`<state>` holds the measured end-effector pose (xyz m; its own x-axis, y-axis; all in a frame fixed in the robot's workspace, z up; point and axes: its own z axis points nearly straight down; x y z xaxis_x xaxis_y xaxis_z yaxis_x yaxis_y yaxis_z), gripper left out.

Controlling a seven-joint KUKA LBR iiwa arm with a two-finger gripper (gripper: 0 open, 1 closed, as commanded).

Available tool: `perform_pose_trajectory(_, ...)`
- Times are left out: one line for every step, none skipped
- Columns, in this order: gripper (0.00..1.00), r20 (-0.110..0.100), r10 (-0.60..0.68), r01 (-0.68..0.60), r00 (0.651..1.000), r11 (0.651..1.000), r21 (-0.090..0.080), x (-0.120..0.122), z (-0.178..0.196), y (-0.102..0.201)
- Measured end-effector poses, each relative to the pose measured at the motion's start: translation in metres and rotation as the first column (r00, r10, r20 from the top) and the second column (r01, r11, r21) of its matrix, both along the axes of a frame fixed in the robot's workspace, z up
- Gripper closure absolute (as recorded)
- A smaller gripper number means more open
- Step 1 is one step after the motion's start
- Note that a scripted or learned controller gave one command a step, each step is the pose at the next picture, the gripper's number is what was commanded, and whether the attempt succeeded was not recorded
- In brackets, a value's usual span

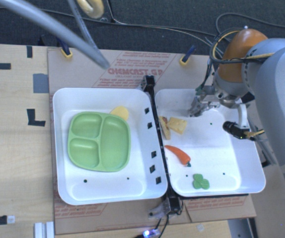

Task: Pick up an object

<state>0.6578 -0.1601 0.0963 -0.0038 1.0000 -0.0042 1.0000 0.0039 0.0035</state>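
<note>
Orange carrot point(178, 154), tan bread bits point(173, 126) and green veg point(200, 182) all sit in right bin point(242, 152), gripper point(198, 108) hovers nr bin's back wall, can't tell its state, approach phase imo, next: descend onto bread.

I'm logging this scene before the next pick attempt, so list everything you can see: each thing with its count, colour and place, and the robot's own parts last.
bins: 2, white, side by side on the bench
divided plate: 1, light green, in the left bin
yellow item: 1, yellow, in the left bin, partly behind the plate's upper right edge
tan pieces: a small cluster, tan, in the right bin near the divider
carrot: 1, orange with a green tip, right bin, below the tan pieces
green item: 1, green, right bin, near its front wall
cardboard sheet: 1, brown with red print, under both bins
arm: 1, grey with an orange band, reaching in from the right
gripper: 1, over the right bin's upper part, nothing visibly held
</note>
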Motion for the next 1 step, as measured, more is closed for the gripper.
perform_pose_trajectory(1.0, 0.001, -0.002, 0.002, 1.0, 1.0, 0.004, 0.0043, 0.0628, 0.004)
